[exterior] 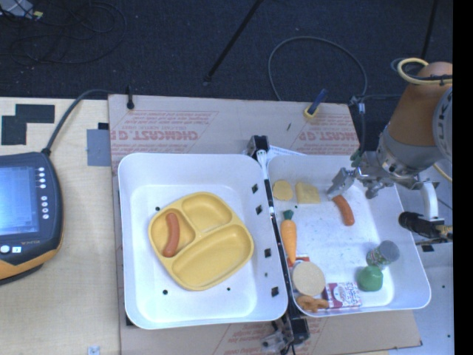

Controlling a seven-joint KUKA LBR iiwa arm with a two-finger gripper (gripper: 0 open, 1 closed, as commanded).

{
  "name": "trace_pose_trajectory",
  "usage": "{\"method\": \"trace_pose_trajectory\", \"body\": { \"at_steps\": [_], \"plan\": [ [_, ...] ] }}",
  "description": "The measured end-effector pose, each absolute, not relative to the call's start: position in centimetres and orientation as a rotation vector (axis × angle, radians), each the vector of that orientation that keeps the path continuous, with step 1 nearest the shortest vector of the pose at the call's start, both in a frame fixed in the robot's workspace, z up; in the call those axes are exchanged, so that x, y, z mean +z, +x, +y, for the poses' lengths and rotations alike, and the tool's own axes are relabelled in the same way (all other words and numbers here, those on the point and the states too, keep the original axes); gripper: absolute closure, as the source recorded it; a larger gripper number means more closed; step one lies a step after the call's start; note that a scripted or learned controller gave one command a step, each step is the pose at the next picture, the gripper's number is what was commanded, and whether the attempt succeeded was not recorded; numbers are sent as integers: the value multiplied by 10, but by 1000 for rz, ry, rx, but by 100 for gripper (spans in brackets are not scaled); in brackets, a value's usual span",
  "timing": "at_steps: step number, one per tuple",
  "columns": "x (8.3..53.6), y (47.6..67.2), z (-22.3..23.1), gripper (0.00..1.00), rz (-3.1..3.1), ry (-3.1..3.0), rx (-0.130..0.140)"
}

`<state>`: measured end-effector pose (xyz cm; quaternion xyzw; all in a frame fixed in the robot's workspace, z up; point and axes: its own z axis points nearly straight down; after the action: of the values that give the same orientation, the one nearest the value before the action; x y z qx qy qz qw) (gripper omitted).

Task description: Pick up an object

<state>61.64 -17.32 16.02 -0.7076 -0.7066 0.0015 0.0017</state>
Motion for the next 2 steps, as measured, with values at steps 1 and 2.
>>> {"method": "trace_pose_trajectory", "body": {
  "at_steps": [1, 2],
  "plan": [
    [84, 613, -198, 0, -2217, -2220, 4],
    [193, 645, -106, 0, -2236, -2215, -13]
  ]
}}
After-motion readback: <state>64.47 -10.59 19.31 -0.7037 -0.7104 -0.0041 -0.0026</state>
